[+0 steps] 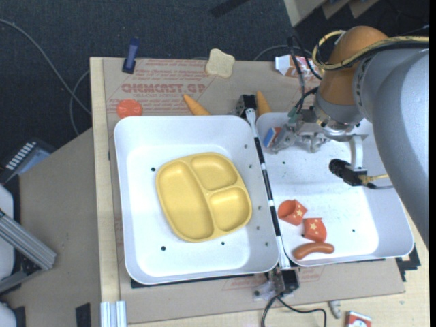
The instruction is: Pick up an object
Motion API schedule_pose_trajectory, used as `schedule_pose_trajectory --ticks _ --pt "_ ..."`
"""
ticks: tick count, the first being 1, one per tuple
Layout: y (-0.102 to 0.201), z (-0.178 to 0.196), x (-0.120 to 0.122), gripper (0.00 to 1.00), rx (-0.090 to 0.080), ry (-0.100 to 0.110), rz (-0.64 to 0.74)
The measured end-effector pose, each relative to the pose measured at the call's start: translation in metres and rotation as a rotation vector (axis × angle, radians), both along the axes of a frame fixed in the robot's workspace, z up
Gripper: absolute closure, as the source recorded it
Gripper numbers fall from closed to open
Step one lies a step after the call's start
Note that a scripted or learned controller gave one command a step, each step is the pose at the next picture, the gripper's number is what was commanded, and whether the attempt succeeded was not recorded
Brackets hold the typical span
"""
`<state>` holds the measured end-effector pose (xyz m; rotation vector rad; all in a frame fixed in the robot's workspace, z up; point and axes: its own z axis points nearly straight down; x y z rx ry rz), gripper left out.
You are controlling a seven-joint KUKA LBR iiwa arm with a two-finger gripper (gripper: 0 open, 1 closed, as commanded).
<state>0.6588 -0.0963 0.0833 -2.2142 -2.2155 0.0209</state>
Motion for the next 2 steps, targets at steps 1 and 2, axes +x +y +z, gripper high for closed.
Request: schedule_pose_trajectory --ticks 1,2 --pt "-0.0027 -0.0006 0.0033 0.00 -0.001 0.004 0.001" --pt "-0.0004 -0.0008 0.0032 0.00 -0.004 0.004 -0.001"
